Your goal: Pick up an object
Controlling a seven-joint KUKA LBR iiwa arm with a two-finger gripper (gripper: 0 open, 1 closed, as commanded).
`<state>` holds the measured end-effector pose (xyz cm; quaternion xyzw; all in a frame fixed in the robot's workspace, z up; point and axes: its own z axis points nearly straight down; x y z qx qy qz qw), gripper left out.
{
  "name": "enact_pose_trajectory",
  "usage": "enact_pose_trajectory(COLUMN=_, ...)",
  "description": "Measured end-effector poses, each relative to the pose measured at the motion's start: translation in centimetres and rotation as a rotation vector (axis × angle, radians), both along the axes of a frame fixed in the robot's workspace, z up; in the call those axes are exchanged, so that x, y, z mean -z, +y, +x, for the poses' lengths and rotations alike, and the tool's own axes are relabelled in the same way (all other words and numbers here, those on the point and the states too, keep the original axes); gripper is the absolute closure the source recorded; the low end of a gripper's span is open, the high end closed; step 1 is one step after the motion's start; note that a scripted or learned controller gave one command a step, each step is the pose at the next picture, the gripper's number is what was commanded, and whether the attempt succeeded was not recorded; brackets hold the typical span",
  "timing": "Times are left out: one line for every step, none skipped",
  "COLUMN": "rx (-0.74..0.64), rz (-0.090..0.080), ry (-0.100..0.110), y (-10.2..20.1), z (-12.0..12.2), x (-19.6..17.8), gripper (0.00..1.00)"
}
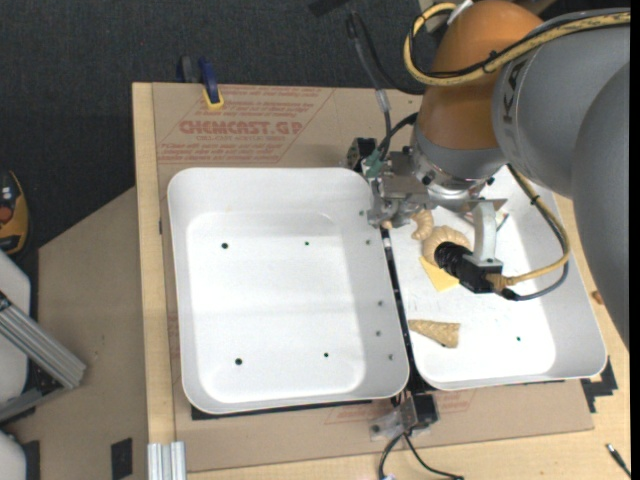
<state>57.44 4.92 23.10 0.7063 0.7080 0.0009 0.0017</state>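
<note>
- Nearest the lens: grey arm (pixel 570 98) with orange band (pixel 470 53), reaching in from the right and hanging over the upper part of the right bin (pixel 560 353).
- Below the band, wrist hardware with gripper (pixel 440 230) lowered toward the right bin's floor, close to the shared edge between the bins.
- State of the end effector: cannot tell; hidden under the wrist hardware and cabling.
- Black cylindrical part with yellow cable (pixel 535 278) jutting from the wrist, looping over the right bin.
- Yellow flat piece (pixel 437 271) lying on the right bin's floor, partly covered by the black part, just beneath the wrist.
- Small tan curled item (pixel 424 226) just above the yellow piece, right beside the wrist hardware; contact with the gripper not discernible.
- Tan wedge-shaped piece (pixel 437 332) lying flat lower in the right bin, near the dividing edge, apart from the yellow piece and from the arm.
- Left bin (pixel 200 368), white, with four small dark dots on its floor.
- Both bins resting side by side on a brown cardboard sheet (pixel 245 118) printed with red lettering.
- Blue-and-yellow clamp (pixel 209 83) at the cardboard's far edge.
</note>
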Motion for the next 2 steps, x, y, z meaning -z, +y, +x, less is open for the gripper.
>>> enact_pose_trajectory(rx=0.005, rz=0.0, ry=-0.002, y=-3.0, z=-2.7, x=-5.8, gripper=1.0)
enact_pose_trajectory(rx=0.001, rz=0.002, ry=0.01, y=-1.1, z=-6.3, x=-3.0, gripper=1.0)
